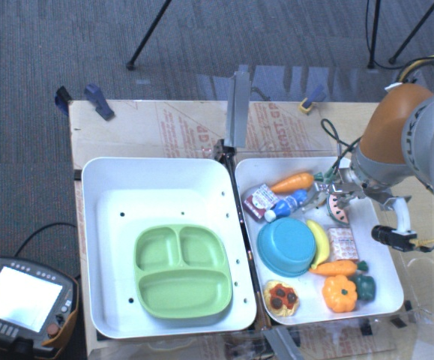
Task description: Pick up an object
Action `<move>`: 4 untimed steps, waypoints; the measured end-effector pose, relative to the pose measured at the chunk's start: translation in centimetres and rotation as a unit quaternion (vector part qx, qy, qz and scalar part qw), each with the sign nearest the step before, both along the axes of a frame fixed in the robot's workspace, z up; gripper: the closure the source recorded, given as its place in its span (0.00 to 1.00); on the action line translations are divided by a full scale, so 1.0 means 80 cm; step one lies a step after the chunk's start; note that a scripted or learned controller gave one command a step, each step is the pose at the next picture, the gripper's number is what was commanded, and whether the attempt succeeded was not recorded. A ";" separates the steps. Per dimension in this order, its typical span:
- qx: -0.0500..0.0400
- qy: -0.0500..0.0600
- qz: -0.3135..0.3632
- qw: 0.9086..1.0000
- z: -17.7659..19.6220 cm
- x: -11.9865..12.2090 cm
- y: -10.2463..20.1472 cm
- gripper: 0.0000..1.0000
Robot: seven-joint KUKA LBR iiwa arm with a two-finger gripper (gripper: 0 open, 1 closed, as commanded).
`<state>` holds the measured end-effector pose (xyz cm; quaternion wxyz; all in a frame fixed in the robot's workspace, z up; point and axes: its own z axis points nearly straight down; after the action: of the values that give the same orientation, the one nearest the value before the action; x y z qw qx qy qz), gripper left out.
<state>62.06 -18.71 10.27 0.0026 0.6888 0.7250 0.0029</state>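
At the front edge of the right bin (393, 291) sit a small pizza plate (282, 297), an orange pumpkin (339, 293) and a green pepper (365, 287). Further back the gripper (336, 191) hangs over the bin's rear right part; whether it is spread or pressed together I cannot tell. A watermelon slice (339, 210) lies just beside it, toward the front edge, its long axis running roughly front to back. The upper carrot (292, 182) lies near, toward the left bin (97, 201), long axis slanting, tip toward the left. I judge the slice the likeliest pick, calling for a short drop.
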 end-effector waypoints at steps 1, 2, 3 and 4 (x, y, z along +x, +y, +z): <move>0.001 0.003 0.000 1.000 0.007 -0.001 0.000 1.00; 0.000 0.004 -0.178 0.984 -0.017 0.031 0.038 1.00; 0.001 0.008 -0.331 0.944 -0.024 0.027 0.103 1.00; 0.002 0.003 -0.296 0.955 0.108 0.032 0.147 1.00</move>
<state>64.65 -6.93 18.92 0.0004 0.8723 0.4890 0.0014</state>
